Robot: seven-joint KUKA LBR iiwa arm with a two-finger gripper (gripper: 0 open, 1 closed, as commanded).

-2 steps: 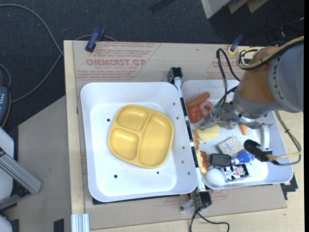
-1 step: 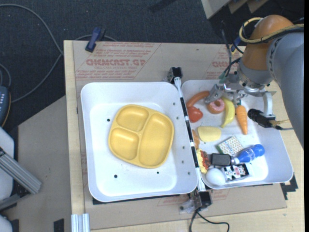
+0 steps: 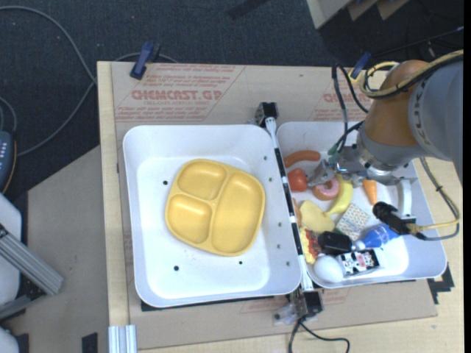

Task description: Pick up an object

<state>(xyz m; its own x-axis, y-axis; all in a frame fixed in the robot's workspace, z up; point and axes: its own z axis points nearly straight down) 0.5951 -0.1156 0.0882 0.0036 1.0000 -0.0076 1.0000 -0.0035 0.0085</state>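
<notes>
Low over the right bin [image 3: 423, 259], the claw [image 3: 329, 173] hangs among the small toys at that bin's left side, with the grey arm [image 3: 441, 109] and its orange band [image 3: 390, 116] rising up and to the right of it. Whether the claw is spread or pressed together cannot be told here, for its tips are lost against the clutter.

Just above and left of the claw lies a long orange-red piece, likely a toy sausage [image 3: 302, 157]. Directly left of it sits a red tomato-like toy [image 3: 296, 179], and just below it a pink ring [image 3: 326, 190] beside a yellow banana [image 3: 340, 197]. Right of the claw, past the wrist, lies a small orange carrot [image 3: 370, 190]. Further below the claw are a pale yellow piece [image 3: 315, 216], a speckled cracker-like square [image 3: 353, 218], a blue object [image 3: 375, 236], a black object [image 3: 335, 241], a white egg shape [image 3: 328, 268] and a small printed card [image 3: 360, 261] whose print is too fine to read.

Well to the left of the claw, across the divide between the bins, the left bin [image 3: 147, 219] holds a yellow divided plate [image 3: 214, 207] with three compartments.

Behind both bins the tabletop [image 3: 184, 94] bears red lettering reading "CHEMCAST GP", with smaller lines beneath it too small to make out. A blue clamp [image 3: 142, 59] grips the tabletop's far left corner.
</notes>
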